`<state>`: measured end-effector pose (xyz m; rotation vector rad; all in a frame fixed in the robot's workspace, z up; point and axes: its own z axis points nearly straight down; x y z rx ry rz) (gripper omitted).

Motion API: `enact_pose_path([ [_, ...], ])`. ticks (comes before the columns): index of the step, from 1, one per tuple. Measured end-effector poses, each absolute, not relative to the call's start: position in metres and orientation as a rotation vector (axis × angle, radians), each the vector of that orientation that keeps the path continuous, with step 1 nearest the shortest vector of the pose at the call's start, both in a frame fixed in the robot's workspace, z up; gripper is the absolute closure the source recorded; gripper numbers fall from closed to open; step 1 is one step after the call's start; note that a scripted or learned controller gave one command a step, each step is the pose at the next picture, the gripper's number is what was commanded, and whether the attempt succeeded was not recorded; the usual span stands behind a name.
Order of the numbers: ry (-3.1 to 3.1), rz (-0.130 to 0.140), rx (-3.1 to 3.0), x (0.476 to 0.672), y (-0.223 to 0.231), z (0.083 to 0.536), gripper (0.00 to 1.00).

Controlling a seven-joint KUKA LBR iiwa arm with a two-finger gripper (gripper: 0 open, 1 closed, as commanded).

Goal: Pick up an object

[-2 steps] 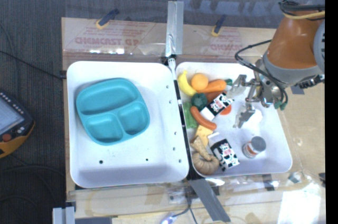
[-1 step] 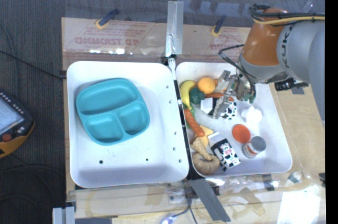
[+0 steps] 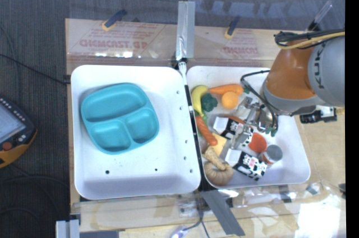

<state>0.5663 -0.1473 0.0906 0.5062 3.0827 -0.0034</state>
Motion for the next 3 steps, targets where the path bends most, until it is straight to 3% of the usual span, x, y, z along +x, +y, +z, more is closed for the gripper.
enact_pose_path([
  [1,3.001,-0.019,0.988,0.635,-0.123,0.090,0.00],
  [2,2.967,0.000,0.978,0.585,-0.118,0.090,0.00],
  [3,2.875,0.004,1.206,0.523,-0.128,0.091,0.00],
])
